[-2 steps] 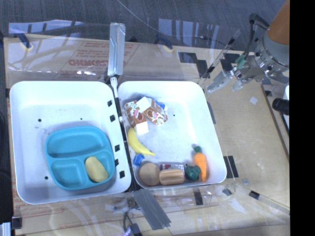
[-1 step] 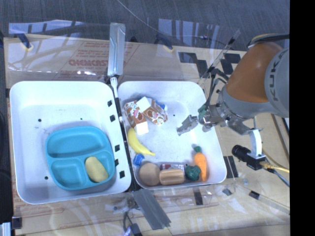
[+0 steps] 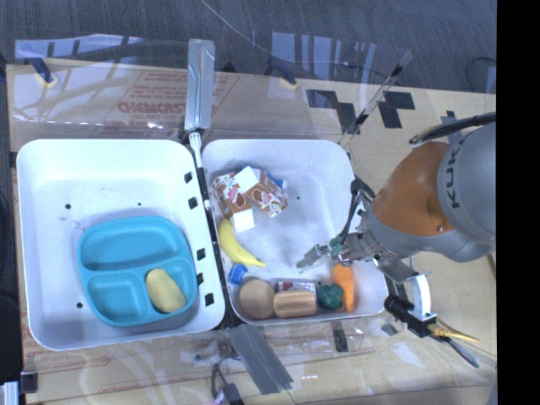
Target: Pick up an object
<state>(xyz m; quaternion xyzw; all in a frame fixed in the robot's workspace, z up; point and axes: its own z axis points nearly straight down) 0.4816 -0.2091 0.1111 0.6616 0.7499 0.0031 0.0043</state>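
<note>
arm [image 3: 439, 201], right bin [image 3: 325, 163], banana [image 3: 234, 245]

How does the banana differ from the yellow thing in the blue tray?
The banana is long, slim and curved; the yellow lump is short and rounded. The banana lies on the right bin's floor near the divider; the lump sits in a compartment of the blue tray in the left bin. Both are yellow.
</note>
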